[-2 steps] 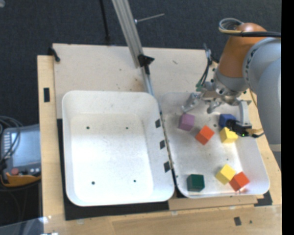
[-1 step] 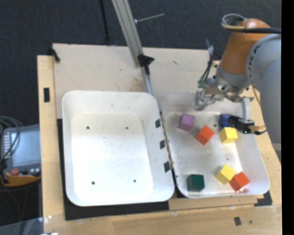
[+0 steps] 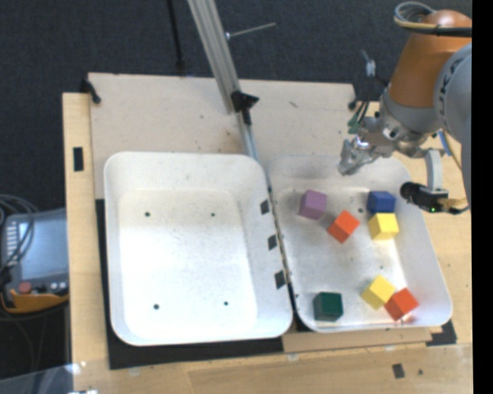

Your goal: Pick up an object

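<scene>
Several small blocks lie in the right bin (image 3: 431,257): a purple one (image 3: 313,204), an orange one (image 3: 343,226), a blue one (image 3: 380,201), a yellow one (image 3: 384,225), another yellow one (image 3: 379,290), a red-orange one (image 3: 402,303) and a dark green one (image 3: 328,305). My gripper (image 3: 350,164) hangs over the far edge of the right bin, above and to the right of the purple block. Nothing shows between its fingers, and it touches no block.
The left bin (image 3: 189,245) sits beside the right one, with a dividing rim between them. A slanted metal rail (image 3: 222,56) rises from the bench behind the bins. A grey box with cables (image 3: 29,257) sits off the bench's left side.
</scene>
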Controlling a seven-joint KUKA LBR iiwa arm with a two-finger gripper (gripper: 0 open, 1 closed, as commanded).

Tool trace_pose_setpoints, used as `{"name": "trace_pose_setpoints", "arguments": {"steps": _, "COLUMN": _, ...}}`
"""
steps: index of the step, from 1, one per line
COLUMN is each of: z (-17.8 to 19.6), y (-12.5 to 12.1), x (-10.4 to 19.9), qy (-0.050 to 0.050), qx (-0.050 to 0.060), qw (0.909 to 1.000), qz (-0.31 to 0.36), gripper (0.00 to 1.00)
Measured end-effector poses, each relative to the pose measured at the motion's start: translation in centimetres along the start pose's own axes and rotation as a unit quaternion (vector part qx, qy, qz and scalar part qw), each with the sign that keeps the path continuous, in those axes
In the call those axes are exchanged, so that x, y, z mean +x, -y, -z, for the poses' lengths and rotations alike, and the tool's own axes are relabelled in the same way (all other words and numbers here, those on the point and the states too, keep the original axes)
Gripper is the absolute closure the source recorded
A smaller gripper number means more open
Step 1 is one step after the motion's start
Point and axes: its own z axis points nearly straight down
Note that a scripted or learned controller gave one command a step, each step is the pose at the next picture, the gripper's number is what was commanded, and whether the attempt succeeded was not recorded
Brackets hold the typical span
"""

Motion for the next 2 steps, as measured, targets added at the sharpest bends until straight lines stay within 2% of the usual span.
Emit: {"name": "trace_pose_setpoints", "arguments": {"steps": 2, "z": 9.3, "y": -1.1, "x": 0.0, "qy": 0.000, "qx": 0.000, "qw": 1.0000, "qz": 0.002, "gripper": 1.00}}
